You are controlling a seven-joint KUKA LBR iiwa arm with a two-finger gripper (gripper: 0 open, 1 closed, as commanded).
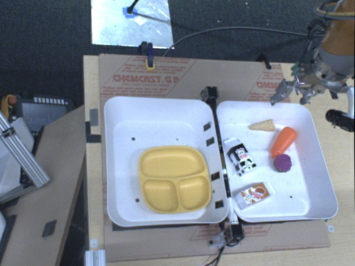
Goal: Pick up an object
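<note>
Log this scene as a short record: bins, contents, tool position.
left bin: yellow divided tray
right bin: carrot, purple ball, pale wedge, black-and-white carton, small flat packet
tool: above the right bin's far rim, holding nothing
task status: nothing picked up yet

My arm runs off the right edge, so most of it's cut. My gripper hangs over the far rim of the right bin; fingers too small & dark to read. Print on the small carton is too tiny to make out. Grey rail and pendant at left are cropped by the edge.
</note>
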